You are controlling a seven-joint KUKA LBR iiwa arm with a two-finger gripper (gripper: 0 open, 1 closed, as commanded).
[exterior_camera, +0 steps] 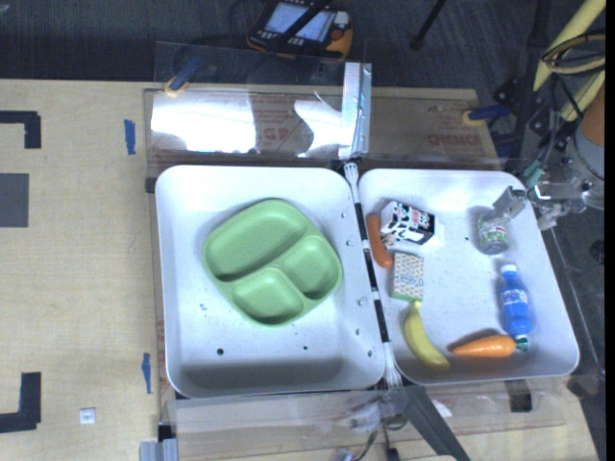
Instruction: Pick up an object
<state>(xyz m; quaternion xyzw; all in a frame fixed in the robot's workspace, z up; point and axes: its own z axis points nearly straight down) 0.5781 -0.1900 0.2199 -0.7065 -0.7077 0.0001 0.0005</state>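
The right bin (461, 373) holds several objects. A black-and-white carton (408, 222) lies near its top left, with an orange stick-shaped item (379, 241) beside the bin's left wall and a patterned packet (407, 275) below. A banana (421, 336) and a carrot (482, 346) lie along the front. A blue bottle (514, 301) rests at the right. A clear glass-like item (493, 231) sits near the top right. My gripper (512, 201) hangs at the bin's upper right corner, just above and right of that clear item.
The left bin (183, 353) bears a green divided plate (272, 260). A low wall (370, 286) separates the two bins. A clear panel and metal post (355, 109) stand behind them. Cables and stands crowd the far right.
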